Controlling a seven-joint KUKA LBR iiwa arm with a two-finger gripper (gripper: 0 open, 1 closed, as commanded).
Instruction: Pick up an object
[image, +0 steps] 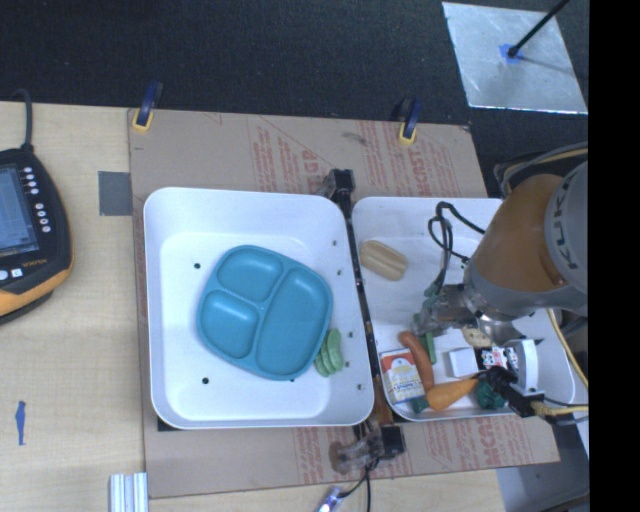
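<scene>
Gripper (440, 318) down low in the right bin (400, 215), its grip state impossible to tell. Just beside it: carrot (418, 358), small carton (402, 380), orange wedge (452, 393); bread roll (383, 260) farther back. Left bin (165, 300) holds 1 blue divided plate (265, 311) and a green piece (330, 352).

Landmark: left bin (160, 300), white, shallow

- blue tray (265, 311): three compartments, flat in left bin, turned at slant, near middle
- green piece (330, 352): small, ridged, in left bin, touching tray's lower right edge
- tan roll (383, 260): oval, lying flat, just right of left bin, upper part
- orange carrot (418, 358): right of left bin, lower part, slanted
- small carton (402, 380): white with red label, beside carrot
</scene>
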